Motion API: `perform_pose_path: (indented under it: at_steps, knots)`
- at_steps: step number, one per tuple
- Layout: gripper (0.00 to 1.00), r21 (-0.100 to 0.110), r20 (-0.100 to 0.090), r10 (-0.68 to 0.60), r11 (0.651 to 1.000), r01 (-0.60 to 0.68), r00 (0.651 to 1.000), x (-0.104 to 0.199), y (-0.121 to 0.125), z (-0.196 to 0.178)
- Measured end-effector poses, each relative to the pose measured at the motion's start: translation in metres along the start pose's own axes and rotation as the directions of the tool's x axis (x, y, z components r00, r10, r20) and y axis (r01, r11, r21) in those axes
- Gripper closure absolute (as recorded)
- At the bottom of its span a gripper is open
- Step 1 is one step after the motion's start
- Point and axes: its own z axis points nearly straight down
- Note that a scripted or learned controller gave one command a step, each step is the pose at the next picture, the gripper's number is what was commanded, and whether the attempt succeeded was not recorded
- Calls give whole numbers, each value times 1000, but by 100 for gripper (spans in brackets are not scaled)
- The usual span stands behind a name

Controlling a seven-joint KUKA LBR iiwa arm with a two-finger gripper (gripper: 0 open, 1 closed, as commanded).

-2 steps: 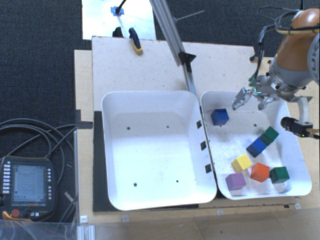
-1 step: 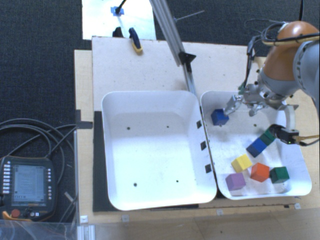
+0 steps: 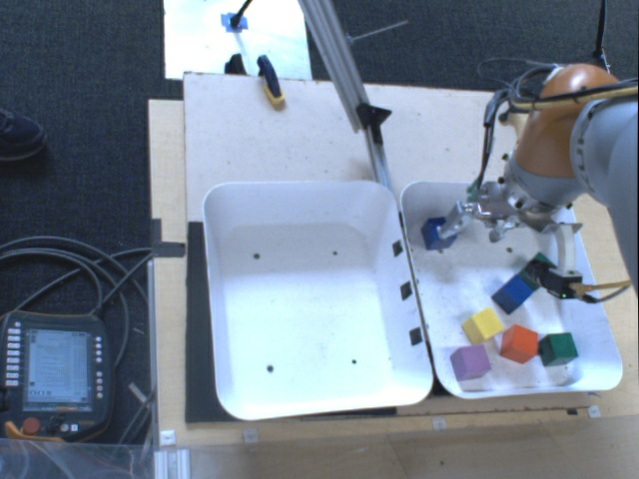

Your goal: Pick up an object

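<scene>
- Table (image 3: 300, 128) carries two white bins, the left bin (image 3: 300, 297) and the right bin (image 3: 599, 367).
- Grey arm (image 3: 589, 138) reaches over the right bin.
- End effector (image 3: 447, 230) is clenched on a dark blue block (image 3: 434, 233).
- Blue (image 3: 514, 293), yellow (image 3: 482, 325), orange (image 3: 518, 343), green (image 3: 558, 348) and purple (image 3: 470, 361) blocks lie near the right bin's front.
</scene>
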Motion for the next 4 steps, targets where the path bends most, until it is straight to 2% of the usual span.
perform_pose_path:
  at_steps: [1,2,3,4]
  knots:
    - [0,-8,-3,-3,1000,3,1000,1,5,11]
    - [100,-14,-2,-5,1000,5,1000,1,6,-1]
    - [100,-8,3,-3,1000,3,1000,-3,7,-66]
    - [100,-7,2,-4,1000,4,1000,-5,14,-112]
